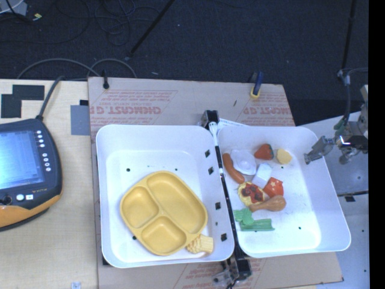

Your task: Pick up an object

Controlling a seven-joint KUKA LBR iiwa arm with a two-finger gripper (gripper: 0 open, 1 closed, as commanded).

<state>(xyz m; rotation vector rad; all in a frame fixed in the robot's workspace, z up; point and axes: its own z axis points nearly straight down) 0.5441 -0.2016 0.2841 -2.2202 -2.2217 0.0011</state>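
Robotics lab — not home or kitchen. Teach pendant with lit screen lies at counter's left. Two white bins sit on printed cardboard sheet. Loose cables trail over dark floor behind. Toy food and yellow divided plate — test props, not meal.

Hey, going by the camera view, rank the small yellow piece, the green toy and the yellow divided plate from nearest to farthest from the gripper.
From the gripper:
1. Small yellow piece, right bin's upper part.
2. Green toy, right bin's lower left.
3. Yellow divided plate, left bin.
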